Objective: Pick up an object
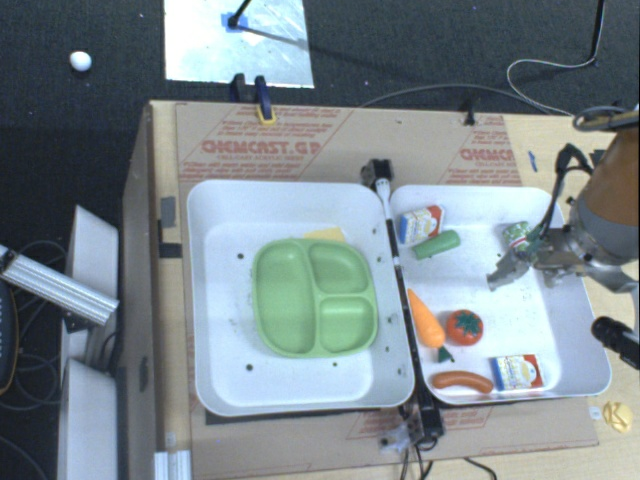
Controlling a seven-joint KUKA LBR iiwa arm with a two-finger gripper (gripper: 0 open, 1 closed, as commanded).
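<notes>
My gripper (pixel 503 272) hung over the right bin (pixel 575 308), low toward its right side, fingers pointing left into the bin; whether they were spread or pressed together I could not tell, and nothing showed between them. Choices lay all round me: the green can (pixel 516 233) sat just up and right of the fingertips, nearest of anything; the tomato (pixel 464 326) lay down and left, a short way off; the carrot (pixel 427 320) was further left again, its long axis running up-left to down-right beside the bin's wall. The cucumber (pixel 437 244) and a small carton (pixel 419 223) were up-left, well apart from me; the sausage (pixel 462 380) and a second carton (pixel 517 372) lay along the near edge. My call: the tomato was the clean target, open space round it; the move wanted a slide down and left, then a drop.
</notes>
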